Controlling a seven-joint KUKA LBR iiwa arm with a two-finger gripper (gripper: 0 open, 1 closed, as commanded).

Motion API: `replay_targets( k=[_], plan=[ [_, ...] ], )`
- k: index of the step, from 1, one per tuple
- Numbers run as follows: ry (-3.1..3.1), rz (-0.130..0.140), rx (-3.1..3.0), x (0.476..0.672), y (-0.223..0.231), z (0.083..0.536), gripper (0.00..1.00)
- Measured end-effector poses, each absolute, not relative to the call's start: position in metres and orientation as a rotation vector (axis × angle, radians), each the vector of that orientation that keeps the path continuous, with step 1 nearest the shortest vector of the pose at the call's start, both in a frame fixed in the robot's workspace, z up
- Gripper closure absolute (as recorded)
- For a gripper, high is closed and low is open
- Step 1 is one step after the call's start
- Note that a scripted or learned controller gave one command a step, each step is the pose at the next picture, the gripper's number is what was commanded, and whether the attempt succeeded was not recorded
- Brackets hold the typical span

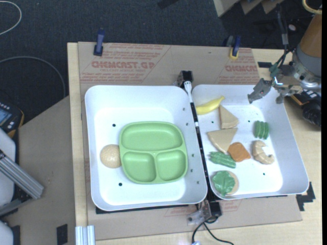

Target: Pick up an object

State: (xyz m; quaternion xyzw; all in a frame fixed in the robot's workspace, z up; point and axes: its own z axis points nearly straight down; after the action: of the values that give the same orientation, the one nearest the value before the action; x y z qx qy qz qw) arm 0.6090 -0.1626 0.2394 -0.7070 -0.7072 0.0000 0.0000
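Note:
My gripper (269, 94) hangs over the far right corner of the right bin (286, 173), its two fingers spread open with nothing between them. Below it in that bin lie a yellow banana (209, 105), a tan wedge (228, 118), a tan triangle (221, 138), an orange piece (238, 151), a green ribbed pickle (261, 129), a beige croissant-like piece (263, 152), green bean pods (222, 160) and a round leafy green item (225, 182). The pickle lies nearest the gripper, a little toward the front.
The left bin (99, 98) holds a green divided plate (152, 152) and a beige round bun (110, 156) at its left. A black divider (193, 117) runs between the bins. Clamps (99, 42) hold the cardboard base at the back edge.

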Motion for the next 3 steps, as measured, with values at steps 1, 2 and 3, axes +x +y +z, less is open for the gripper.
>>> replay_targets(
  k=[1, 2, 3],
  plan=[
    [-2.21, 0.007, -2.224, 0.533, -0.204, 0.199, 0.0],
    [-2.211, 0.008, -2.208, 0.475, -0.136, 0.087, 0.0],
    [-2.234, -0.012, -2.237, 0.482, -0.182, 0.285, 0.0]
  ],
)
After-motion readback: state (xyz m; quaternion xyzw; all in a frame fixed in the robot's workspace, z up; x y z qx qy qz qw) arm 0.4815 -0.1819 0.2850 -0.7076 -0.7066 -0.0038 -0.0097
